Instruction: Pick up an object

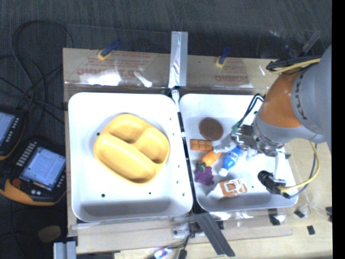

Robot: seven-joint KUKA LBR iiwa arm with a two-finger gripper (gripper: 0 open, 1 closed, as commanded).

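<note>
The arm (302, 99), nearest the lens, comes in from the right edge of the camera view; its grey link and orange band bend down over the right bin (186, 144), and the wrist tilts toward that bin's middle; the gripper (243, 144) sits low at the wrist's left end, just beside the blue and white bottle (230, 161); whether it is clenched, released or grasping anything cannot be told, since the wrist body hides that end. A black and yellow cable (291, 186) loops from the wrist over the bin's right wall. Inside the right bin lie a brown round disc (211, 128), an orange waffle-like block (200, 144), an orange piece (210, 157), a purple piece (204, 174) and a white and orange card-like item (232, 188), all clustered near the bottle; the left bin (81, 198) holds a large yellow lump (131, 147).
</note>
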